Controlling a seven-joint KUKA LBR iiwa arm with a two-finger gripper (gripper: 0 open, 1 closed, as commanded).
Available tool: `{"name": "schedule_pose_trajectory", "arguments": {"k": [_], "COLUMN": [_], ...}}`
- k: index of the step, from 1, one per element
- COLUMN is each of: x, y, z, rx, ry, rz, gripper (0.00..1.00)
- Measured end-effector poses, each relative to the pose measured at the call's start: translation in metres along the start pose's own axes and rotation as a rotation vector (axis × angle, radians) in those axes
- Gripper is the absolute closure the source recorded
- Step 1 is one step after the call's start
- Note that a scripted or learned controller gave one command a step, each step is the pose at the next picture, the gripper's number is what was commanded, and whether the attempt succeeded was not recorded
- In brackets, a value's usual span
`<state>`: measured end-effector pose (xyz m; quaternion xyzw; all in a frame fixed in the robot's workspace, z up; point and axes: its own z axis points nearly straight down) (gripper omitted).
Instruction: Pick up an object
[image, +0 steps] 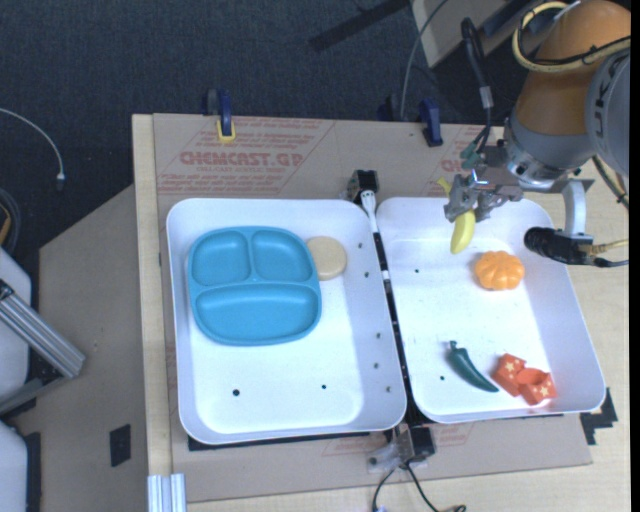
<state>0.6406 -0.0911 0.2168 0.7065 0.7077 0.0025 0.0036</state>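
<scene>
Your gripper pinches the small yellow banana-shaped toy by its top, so it hangs upright over the far left corner of the right white bin, apparently lifted.

Board text: "CHEMCAST G.P" — I read it in red print on the brown board lying under my two bins, at twelve o'clock from the left bin
Fainter red print: repeats along that board's bottom edge — too pale for me to read
Other markings: none I can read
</scene>
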Motion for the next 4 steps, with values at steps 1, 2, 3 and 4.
{"name": "schedule_pose_trajectory", "arguments": {"k": [1,2,3,4], "x": [0.0,0.043,0.101,0.147], "y": [0.002,0.008,0.02,0.022], "z": [-0.049,-0.046,-0.036,-0.02], "rx": [0.002,0.007,0.007,0.011], "ry": [0.0,0.002,0.003,0.003], "rz": [0.0,-0.003,-0.005,-0.003], "gripper": [1.0,1.0,1.0,1.0]}}
